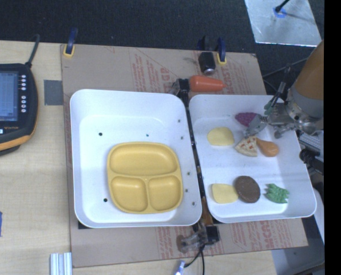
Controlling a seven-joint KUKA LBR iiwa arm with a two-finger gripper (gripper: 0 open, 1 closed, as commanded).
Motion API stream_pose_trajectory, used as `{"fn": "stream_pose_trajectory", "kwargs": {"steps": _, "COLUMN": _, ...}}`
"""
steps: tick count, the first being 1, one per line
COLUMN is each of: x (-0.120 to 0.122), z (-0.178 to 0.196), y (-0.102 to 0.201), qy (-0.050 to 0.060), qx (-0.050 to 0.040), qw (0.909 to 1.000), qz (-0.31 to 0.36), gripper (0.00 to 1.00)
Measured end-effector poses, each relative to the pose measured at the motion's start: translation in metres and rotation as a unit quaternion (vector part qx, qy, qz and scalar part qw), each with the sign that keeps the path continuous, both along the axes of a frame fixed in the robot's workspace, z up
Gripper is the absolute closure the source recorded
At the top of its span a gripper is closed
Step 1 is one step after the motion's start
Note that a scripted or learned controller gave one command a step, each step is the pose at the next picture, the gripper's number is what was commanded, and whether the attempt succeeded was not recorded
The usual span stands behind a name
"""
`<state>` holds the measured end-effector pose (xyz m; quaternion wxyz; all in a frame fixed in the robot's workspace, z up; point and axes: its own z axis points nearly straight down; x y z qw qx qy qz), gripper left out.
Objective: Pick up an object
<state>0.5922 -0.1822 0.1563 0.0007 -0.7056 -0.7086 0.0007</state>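
1. Pale wood makes up the bench (22, 211), and a brown cardboard sheet (245, 248) lies over its middle; dark carpet runs beyond the far edge.
2. Two shallow white bins sit side by side on the cardboard. Filling much of the left bin (84, 113) is a yellow divided tray (145, 176), toward that bin's 6 o'clock side.
3. Holding the small things is the right bin (216, 213): a purple piece (246, 118) at 12 o'clock, a pale yellow round (220, 136) toward 10 o'clock, a pizza slice (248, 146) near the middle, and an orange lump (268, 148) touching the slice at its 3 o'clock side.
4. Along the bin's 6 o'clock edge lie a yellow block (223, 193), a brown disc (247, 189) touching it, and a green leafy piece (277, 193) just beside the disc.
5. Outside the bins, an orange carrot (205, 84) rests on the cardboard at 12 o'clock of the gap between them, and a teach pendant (7, 107) sits at the bench's 9 o'clock edge.
6. My arm (310, 79) comes in from 3 o'clock, and my end effector (272, 121) hangs over the right bin's 1 o'clock corner, between the purple piece and the orange lump.
7. I cannot tell whether it is released or clenched, and nothing shows between its tips.
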Motion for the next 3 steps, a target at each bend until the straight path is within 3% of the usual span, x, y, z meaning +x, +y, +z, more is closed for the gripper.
{"fn": "stream_pose_trajectory", "kwargs": {"steps": 1, "x": 0.062, "z": -0.065, "y": -0.001, "qy": 0.001, "qx": 0.0005, "qw": 1.0, "qz": 0.0, "gripper": 0.0}}
{"fn": "stream_pose_trajectory", "kwargs": {"steps": 3, "x": 0.064, "z": -0.064, "y": 0.028, "qy": 0.001, "qx": 0.0009, "qw": 1.0, "qz": 0.0, "gripper": 0.0}}
